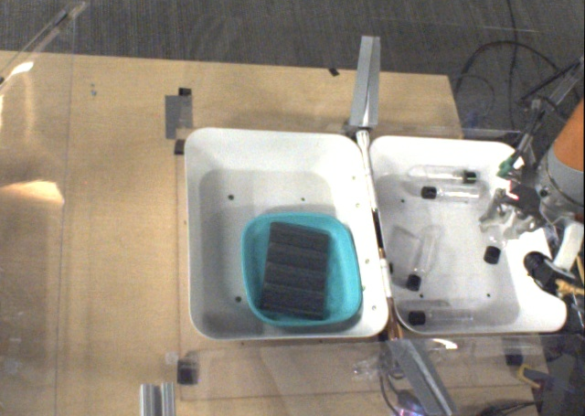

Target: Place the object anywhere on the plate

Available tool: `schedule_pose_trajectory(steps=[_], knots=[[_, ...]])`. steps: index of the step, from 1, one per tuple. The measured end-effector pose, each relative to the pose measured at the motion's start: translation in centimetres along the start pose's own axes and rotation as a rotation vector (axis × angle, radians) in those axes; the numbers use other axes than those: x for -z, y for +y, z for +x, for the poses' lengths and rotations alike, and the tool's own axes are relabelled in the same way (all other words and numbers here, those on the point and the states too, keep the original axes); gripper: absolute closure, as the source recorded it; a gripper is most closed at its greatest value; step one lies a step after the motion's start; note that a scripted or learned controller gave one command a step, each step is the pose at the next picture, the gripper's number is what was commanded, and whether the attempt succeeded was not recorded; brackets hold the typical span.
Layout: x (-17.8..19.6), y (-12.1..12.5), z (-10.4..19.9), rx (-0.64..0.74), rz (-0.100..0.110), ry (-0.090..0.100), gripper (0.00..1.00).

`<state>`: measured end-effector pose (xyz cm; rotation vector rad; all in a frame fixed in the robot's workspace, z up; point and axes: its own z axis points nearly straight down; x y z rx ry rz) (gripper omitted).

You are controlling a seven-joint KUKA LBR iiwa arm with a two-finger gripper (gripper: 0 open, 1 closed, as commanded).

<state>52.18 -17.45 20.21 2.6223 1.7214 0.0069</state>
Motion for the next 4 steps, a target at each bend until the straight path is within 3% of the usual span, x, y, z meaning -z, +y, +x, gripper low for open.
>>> schedule_pose_trajectory(steps=[1,2,3,4], knots=[[-1.6,-1.2,7.7,0.028,0.002,0.001,1.00],[-1.7,-7.6,11.7,0.279,0.004,0.001,1.00],[-1.7,-5.5,21.0,0.376,0.001,0.002,1.00],[-1.7,-5.5,21.0,0.376,0.001,0.002,0.00]])
